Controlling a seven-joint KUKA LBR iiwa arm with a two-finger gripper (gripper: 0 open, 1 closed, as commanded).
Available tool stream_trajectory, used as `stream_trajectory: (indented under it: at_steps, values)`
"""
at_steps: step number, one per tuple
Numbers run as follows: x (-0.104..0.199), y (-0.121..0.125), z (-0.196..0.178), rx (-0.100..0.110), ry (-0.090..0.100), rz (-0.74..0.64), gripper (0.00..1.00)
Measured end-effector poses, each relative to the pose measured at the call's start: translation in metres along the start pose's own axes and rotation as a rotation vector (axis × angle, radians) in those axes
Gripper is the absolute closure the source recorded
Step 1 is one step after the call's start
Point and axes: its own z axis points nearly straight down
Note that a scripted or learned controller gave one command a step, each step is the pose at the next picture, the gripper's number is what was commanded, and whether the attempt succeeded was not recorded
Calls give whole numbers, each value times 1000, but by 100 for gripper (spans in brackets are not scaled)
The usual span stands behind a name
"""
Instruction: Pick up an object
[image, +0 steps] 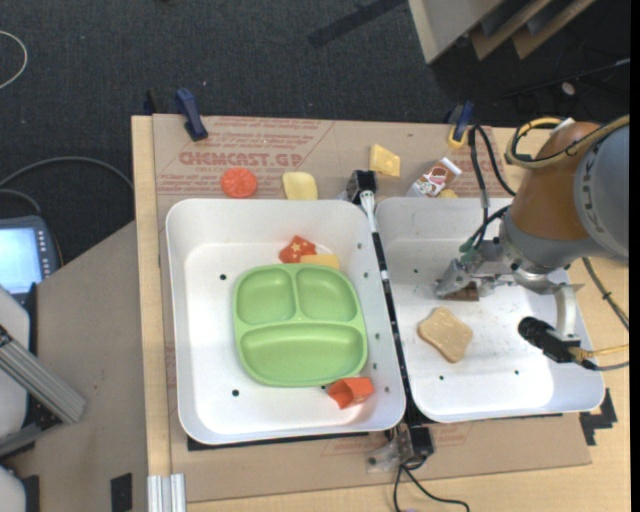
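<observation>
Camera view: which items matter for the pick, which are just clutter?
In play:
gripper, low in the right bin
bread slice close below it

Lying about:
green plate, left bin
orange block
red disc on the bench

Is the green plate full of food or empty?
Empty. All three sections of the green plate show bare green; the toy foods lie beside it.

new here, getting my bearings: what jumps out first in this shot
The green tray in the left bin, with red pieces at its top and bottom edges. Then the arm reaching into the right bin, its pincer low near a toast slice.
</observation>
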Motion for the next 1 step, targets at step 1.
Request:
stream_trajectory:
  at_steps: [1]
  values:
    - [68, -16, -95, -5, 3, -9, 100]
